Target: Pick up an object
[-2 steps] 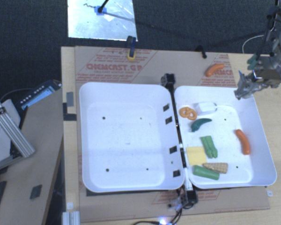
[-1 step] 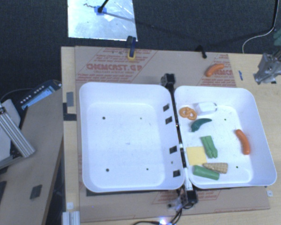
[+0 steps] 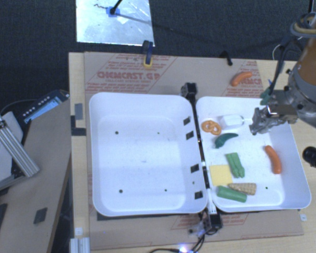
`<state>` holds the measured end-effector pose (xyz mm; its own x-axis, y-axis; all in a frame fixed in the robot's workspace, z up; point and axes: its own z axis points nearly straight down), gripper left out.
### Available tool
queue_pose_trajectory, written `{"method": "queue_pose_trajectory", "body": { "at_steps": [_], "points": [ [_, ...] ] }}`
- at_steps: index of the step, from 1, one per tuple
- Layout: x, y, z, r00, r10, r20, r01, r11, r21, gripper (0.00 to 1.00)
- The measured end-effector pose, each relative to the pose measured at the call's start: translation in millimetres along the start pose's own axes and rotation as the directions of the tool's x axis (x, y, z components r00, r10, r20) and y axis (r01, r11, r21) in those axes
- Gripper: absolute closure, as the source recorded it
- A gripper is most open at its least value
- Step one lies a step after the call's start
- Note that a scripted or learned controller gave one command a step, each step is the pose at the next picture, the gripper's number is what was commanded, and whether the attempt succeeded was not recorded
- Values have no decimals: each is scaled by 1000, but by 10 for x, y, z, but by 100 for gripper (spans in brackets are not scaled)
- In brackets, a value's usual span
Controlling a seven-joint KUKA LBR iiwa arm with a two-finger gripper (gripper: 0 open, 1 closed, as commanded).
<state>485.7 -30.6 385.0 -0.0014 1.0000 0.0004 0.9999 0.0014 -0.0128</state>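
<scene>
The right bin (image 3: 297,186) holds several toy foods. There is an orange pretzel (image 3: 210,126), a small white piece (image 3: 230,120), a dark green pepper (image 3: 225,139), and a light green ridged piece (image 3: 234,164). A yellow square (image 3: 220,174), a tan corn-like piece (image 3: 243,187), a green cucumber (image 3: 231,194) and an orange sausage (image 3: 274,158) also lie in the bin. My gripper (image 3: 258,125) hangs over the bin's upper right part, just right of the white piece and above the sausage. Nothing shows in its grasp.
The left bin (image 3: 142,154) lies beside the right one, joined by a black hinge strip (image 3: 196,141). A second orange sausage (image 3: 241,78) lies on the cardboard behind the right bin. A yellow and blue clamp (image 3: 147,54) stands at the back edge.
</scene>
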Motion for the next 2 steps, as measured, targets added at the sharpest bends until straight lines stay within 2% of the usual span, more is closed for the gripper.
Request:
{"method": "queue_pose_trajectory", "body": {
  "at_steps": [1,2],
  "points": [
    [214,-8,-1588,1000,-5,0,5,999,-34,100],
    [-398,585,-1499,1000,5,3,-5,1000,-16,100]
  ]
}}
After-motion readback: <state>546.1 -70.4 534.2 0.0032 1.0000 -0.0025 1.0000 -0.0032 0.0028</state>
